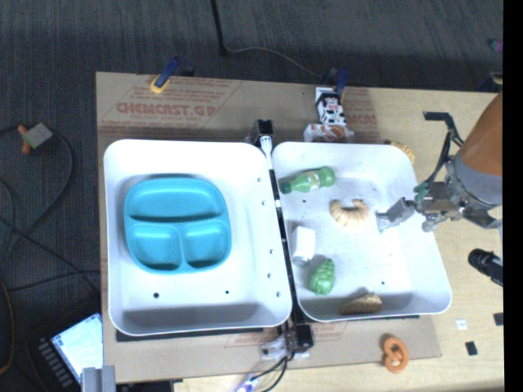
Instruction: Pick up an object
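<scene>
Jaws [400,212] look empty, spread unclear, you can't tell; they hover over the right bin [425,256] just beside the croissant [350,211]. Approach step: next you'd shift left and descend onto it.

You are looking at a robotics lab, not a home. A brown board [245,104] sits on dark carpet [82,23] and carries two white bins [114,243], clamps [166,73] pin its far edge, cables [221,23] trail across the floor, and the grey arm [482,170] reaches in.
</scene>
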Tool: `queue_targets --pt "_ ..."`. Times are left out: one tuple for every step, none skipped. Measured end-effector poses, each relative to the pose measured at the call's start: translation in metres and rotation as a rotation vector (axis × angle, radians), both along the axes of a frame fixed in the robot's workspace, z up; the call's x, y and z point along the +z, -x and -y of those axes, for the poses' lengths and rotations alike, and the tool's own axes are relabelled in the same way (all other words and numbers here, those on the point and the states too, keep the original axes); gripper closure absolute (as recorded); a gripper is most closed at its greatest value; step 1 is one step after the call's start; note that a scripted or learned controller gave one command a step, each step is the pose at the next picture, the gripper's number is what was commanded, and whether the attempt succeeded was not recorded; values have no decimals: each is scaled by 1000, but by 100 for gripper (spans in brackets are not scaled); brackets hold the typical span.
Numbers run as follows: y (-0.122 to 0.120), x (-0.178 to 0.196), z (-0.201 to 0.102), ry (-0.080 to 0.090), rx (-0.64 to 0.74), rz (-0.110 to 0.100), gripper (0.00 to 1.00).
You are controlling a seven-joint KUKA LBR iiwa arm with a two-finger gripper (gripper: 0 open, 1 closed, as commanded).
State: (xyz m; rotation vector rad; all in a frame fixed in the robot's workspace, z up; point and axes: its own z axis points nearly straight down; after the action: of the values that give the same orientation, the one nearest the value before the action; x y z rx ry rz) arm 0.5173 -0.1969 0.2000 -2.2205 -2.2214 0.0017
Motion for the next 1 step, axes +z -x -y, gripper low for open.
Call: queue_targets --pt "13 -101 10 -6 3 2 0"
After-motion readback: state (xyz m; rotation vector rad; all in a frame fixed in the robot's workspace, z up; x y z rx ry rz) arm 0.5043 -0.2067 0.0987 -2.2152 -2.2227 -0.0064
